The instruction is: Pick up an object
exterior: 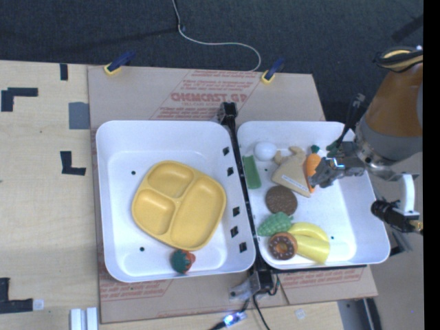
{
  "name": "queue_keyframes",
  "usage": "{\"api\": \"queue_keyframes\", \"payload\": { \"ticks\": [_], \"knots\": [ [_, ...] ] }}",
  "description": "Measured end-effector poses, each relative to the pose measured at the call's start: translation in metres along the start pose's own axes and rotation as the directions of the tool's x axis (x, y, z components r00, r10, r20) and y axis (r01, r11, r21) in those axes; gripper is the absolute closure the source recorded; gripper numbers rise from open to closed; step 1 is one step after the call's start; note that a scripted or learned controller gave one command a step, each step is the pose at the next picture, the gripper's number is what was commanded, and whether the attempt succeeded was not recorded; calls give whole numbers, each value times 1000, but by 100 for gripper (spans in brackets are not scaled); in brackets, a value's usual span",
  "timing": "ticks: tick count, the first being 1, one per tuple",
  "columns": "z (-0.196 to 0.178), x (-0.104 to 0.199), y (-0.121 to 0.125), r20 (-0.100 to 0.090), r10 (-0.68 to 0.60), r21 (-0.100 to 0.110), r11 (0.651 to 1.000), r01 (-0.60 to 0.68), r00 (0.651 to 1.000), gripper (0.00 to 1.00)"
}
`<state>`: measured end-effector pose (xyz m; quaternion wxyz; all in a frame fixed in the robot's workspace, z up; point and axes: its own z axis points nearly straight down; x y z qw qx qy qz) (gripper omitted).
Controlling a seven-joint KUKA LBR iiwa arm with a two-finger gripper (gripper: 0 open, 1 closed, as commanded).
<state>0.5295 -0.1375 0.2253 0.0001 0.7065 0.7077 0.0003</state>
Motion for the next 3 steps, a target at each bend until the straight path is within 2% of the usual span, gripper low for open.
{"api": "queue_keyframes", "payload": {
  "ticks": [2, 3],
  "knots": [
    [11, 93, 42, 0, -5, 2, 1000, 5, 1000, 100],
    [-1, 135, 69, -1, -5, 0, 1000, 5, 1000, 100]
  ]
}}
